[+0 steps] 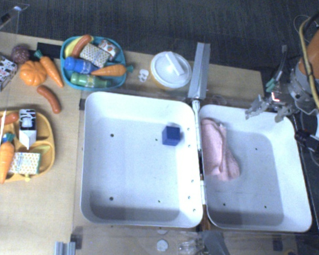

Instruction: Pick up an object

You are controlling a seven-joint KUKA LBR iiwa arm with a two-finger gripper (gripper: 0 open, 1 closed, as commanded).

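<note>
Now claw [269,108] spread open, holding nothing, over right bin's [294,182] far edge, pink cloth [219,152] well apart

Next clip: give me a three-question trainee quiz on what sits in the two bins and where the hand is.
1. True or false: the blue block lies in the left bin.
2. What lies in the right bin? A) an orange carrot B) a pink cloth C) a white lid
3. Fill in: the hand is over the right bin's ____ rim.

Key
1. True: it sits near that bin's upper right.
2. B: the pink cloth lies along that bin's left wall.
3. Far (upper): the hand is beside the top edge, apart from both cloth and block.
</note>
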